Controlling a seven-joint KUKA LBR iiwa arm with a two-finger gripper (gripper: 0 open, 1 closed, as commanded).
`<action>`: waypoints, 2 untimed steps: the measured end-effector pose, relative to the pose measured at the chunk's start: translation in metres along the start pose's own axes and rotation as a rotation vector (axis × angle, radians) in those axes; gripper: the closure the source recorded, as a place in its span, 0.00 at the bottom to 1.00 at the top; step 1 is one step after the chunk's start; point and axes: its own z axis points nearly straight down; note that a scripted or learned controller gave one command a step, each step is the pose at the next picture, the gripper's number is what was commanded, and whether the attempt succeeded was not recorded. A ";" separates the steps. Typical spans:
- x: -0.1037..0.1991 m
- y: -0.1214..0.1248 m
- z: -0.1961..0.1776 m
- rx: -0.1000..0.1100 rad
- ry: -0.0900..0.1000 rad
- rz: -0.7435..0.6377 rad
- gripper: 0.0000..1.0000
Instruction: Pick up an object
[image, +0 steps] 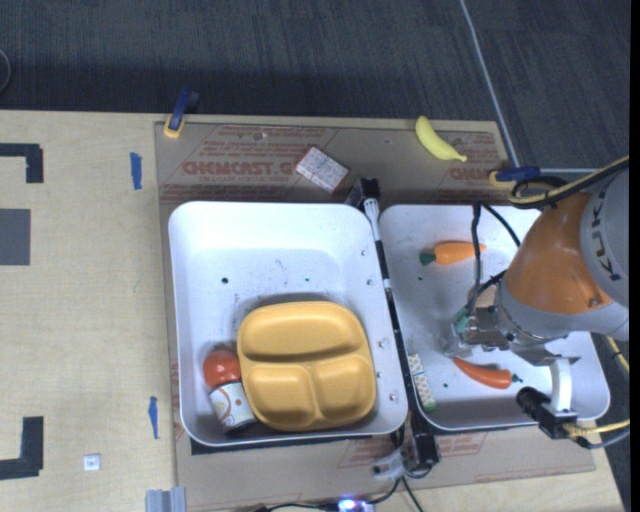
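Note:
My gripper (478, 332) hangs low over the middle of the right bin (420, 250), under the arm's orange band. Just below it an orange-red pepper-like piece (484, 375) lies on the bin floor, apart from the gripper as far as I can see. A toy carrot (455, 253) with a green tip lies near the bin's far side. The left bin (200, 260) holds a yellow compartment tray (303, 362), with a small red-capped bottle (226, 385) tucked against its left side.
A yellow banana (438, 140) and a small speckled packet (320, 168) lie on the cardboard behind the bins. Blue clamps (181, 108) hold the board's corners. A patterned strip (418, 384) lies on the right bin's left edge. Cables run by the front right corner.

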 end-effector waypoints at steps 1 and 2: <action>0.000 0.000 0.000 0.000 0.000 0.000 0.00; 0.002 -0.013 0.010 0.000 -0.001 -0.002 0.00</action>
